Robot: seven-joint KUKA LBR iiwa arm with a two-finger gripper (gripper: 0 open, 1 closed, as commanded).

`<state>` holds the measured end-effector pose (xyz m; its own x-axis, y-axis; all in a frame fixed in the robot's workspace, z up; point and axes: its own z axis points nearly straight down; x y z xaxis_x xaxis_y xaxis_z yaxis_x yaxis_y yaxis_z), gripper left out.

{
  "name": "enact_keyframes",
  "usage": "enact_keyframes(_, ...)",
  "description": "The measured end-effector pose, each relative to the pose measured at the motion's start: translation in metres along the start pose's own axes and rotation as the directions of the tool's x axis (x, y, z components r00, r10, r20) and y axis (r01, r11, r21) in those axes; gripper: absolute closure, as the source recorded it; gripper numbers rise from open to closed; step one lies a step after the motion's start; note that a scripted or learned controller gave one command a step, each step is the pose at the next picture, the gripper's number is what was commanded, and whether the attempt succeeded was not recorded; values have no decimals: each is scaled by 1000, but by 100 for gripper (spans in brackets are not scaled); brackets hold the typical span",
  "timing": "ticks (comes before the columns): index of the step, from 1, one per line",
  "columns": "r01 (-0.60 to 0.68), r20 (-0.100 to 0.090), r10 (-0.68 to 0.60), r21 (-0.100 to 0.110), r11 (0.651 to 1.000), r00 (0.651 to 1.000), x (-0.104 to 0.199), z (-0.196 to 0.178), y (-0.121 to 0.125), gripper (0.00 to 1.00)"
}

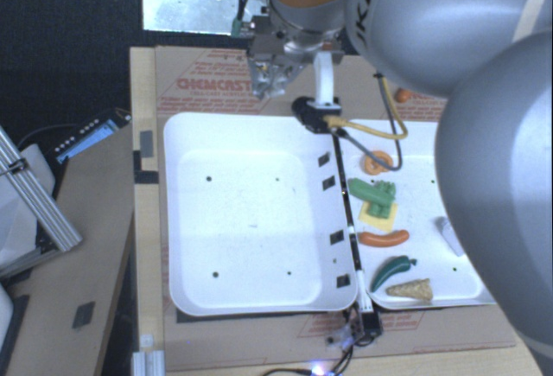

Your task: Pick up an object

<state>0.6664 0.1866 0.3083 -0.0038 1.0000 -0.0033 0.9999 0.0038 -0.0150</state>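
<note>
The right bin [432, 171] holds several small toy foods: an orange ring [378, 162], a green piece [371, 191] on a yellow block [379, 212], a red-orange sausage [383, 238], a dark green pepper [393, 268] and a tan cone [410, 289]. My gripper [270, 82] hangs below the orange-banded wrist, over the cardboard just past the far rim of the left bin [242, 219]. It is well away from the toys. I see nothing held under it.
The big grey arm covers the right side of the right bin. A black divider strip [341, 210] and a yellow cable [380, 134] run between the bins. A small orange item [402, 95] lies behind the right bin.
</note>
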Motion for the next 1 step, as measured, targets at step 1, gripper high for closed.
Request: enact_keyframes(1, 5, -8, -5, -23, 1000, 1000, 50, -71, 1, 100)
